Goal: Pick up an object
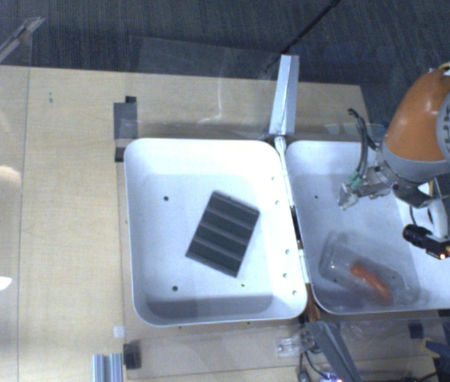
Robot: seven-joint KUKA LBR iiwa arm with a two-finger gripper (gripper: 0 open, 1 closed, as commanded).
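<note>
Pale wooden tabletop (57,237) before you: left white bin (149,293) holds a dark ribbed rectangular slab (223,234), centred; right white bin (318,213), an orange object in clear wrap (370,279) near its front edge. Claw (358,188): state indiscernible.

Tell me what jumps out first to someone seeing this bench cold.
The dark ribbed block lying at a slant in the middle of the left bin stands out most against the white. Next comes the arm's orange band at the right edge, above the right bin. In that bin's near part lies a clear item with an orange piece.
</note>
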